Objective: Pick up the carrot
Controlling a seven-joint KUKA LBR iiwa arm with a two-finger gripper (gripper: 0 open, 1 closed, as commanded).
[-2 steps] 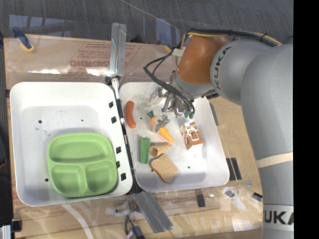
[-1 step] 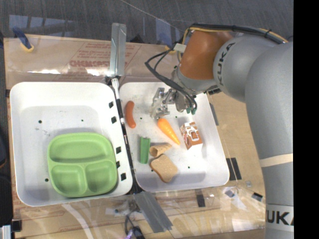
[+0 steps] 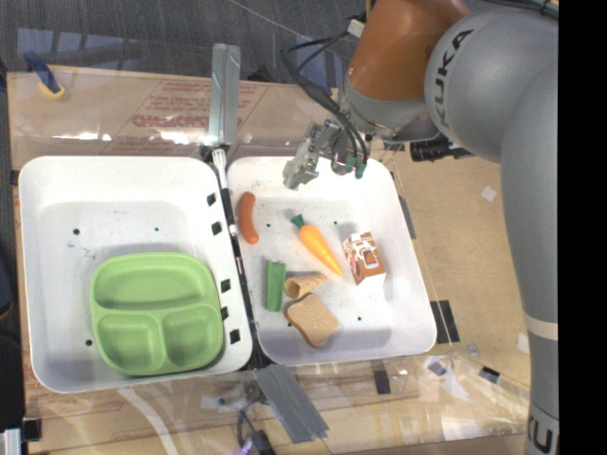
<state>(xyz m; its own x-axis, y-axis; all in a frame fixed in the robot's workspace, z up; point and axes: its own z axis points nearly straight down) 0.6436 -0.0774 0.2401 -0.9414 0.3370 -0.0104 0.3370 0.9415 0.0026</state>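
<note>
The carrot (image 3: 316, 244) lies in the right bin (image 3: 403, 245), near that bin's middle, with its green top pointing up-left and its orange tip pointing down-right. Taking the carrot as the reference, a small red and white carton (image 3: 364, 258) stands just to its right, close but apart from it. A reddish sausage (image 3: 248, 217) lies to the carrot's left, near the divider between the bins. Below and left of the carrot sits a green strip (image 3: 274, 285), possibly a pickle or bean, though the view is too coarse to be sure. Directly below the carrot's tip rests a small tan piece (image 3: 304, 283), and below that a slice of bread (image 3: 313, 320). The gripper (image 3: 302, 172) hangs above and slightly left of the carrot, over the far part of the right bin, well apart from the carrot; its two fingers look fairly close together and nothing sits between them. Far left of the carrot, in the left bin (image 3: 47, 216), lies a green divided plate (image 3: 156, 313).
</note>
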